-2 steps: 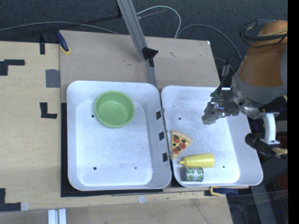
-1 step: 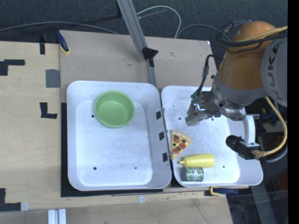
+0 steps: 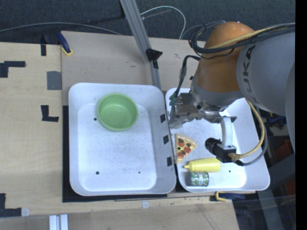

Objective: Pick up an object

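In the right bin [image 3: 254, 176] lie a pizza slice [image 3: 183, 146], a yellow mustard bottle [image 3: 203, 165] and a small green can [image 3: 198, 178], all near its front left corner. My gripper [image 3: 175, 115] hangs over the right bin's left edge, just above and behind the pizza slice. The big grey and orange wrist covers much of that bin's back half. A green bowl [image 3: 117, 111] sits in the left bin [image 3: 96, 176], toward its back.
A slanted grey metal pole [image 3: 139, 30] crosses the bench behind the bins. A black cable fitting [image 3: 217, 149] hangs from the wrist over the right bin, beside the mustard bottle. The wooden bench [image 3: 29, 143] stretches out to the left.
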`<control>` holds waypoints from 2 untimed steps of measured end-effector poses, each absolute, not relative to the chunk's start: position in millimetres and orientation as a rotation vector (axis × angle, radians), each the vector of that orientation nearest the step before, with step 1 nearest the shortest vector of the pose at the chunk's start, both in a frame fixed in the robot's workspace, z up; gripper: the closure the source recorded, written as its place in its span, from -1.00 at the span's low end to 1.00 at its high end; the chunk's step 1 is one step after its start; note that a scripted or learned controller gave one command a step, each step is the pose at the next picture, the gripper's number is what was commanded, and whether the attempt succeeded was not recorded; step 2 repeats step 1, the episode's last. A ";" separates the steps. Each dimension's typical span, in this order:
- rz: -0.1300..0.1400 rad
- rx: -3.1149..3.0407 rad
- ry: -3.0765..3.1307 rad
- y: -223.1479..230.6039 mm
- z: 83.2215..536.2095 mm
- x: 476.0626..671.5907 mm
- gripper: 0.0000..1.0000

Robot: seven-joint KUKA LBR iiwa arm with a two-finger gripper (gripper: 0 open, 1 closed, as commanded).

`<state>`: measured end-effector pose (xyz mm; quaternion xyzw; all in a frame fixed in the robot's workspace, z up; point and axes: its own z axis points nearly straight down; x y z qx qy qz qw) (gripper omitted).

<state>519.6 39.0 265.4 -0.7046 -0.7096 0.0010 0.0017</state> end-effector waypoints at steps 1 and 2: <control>0.004 -2.213 -2.226 84.6 259.8 518.1 1.00; 0.004 -2.213 -2.226 84.6 259.8 518.1 1.00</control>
